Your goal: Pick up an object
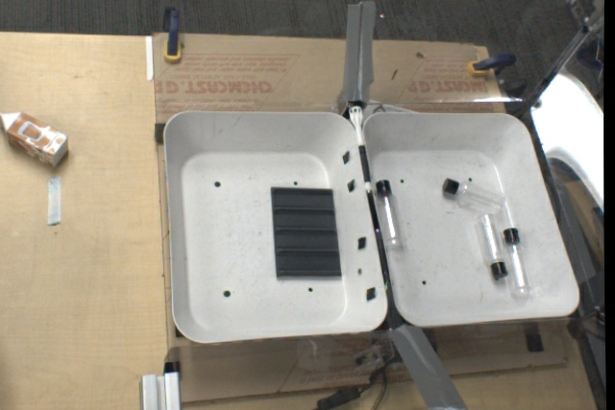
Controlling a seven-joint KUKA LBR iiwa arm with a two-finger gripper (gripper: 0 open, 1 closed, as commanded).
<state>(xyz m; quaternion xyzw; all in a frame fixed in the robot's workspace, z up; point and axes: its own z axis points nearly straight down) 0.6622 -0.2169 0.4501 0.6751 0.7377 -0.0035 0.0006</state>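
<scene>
A black ribbed rectangular block (pixel 307 232) lies flat in the middle of the left bin (pixel 192 141). The right bin (pixel 524 141) holds several clear tubes with black caps. One tube (pixel 388 216) lies along the bin's left wall. Another tube (pixel 473 196) rests near the bin's centre with its cap to the left. Two more tubes (pixel 494 250) (pixel 517 262) lie side by side toward the front right.
A small orange-and-white box (pixel 36 139) and a white strip (pixel 54 203) lie on the wooden bench at the left. Clamps (pixel 171 36) (pixel 490 65) hold cardboard behind the bins. A grey bar (pixel 360 53) stands between the bins at the back.
</scene>
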